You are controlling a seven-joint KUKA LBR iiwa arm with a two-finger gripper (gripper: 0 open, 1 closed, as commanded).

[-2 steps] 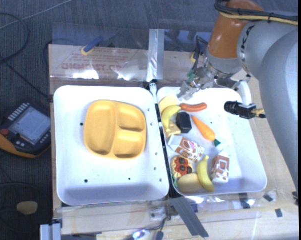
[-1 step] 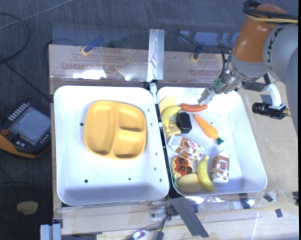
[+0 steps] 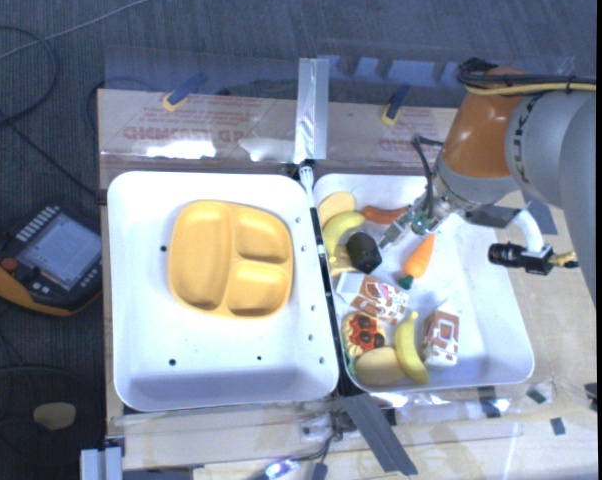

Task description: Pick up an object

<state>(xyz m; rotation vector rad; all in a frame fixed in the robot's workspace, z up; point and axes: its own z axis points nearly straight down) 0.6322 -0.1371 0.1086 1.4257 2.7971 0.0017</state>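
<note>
White plastic, two shallow bins side by side on my desk (image 3: 131, 128), seen from above at a slant. My left bin (image 3: 141, 368) carries a yellow divided tray (image 3: 231, 258), set a little toward the bin's far half. My right bin (image 3: 501, 338) carries the small items I could pick. My arm (image 3: 526, 138) reaches in from the right of the view, grey with an orange band, and its jaws (image 3: 418, 218) sit low over the far part of the right bin; they are small and partly hidden by the wrist, so I cannot tell whether they are apart or closed, and I see nothing clearly between them. Just below the jaws, close to touching, lies a toy carrot (image 3: 418, 256), orange with a green end pointing toward the near side. Just to the left of the jaws lies a thin orange-red piece (image 3: 381, 212), and beyond it a pale yellow round fruit (image 3: 336, 206) against the dividing wall. A dark, roughly oval item (image 3: 362, 251) lies to the lower left of the jaws, resting against a yellow-green fruit (image 3: 339, 230). Further toward the near side, well apart from the jaws, lie a printed packet (image 3: 379, 298), a pizza-like slice (image 3: 361, 330), a banana (image 3: 411, 348), a small red and white carton (image 3: 442, 336) and a pale bread-like piece (image 3: 376, 368). A grey handheld controller (image 3: 56, 248) lies on the floor at the left.
</note>
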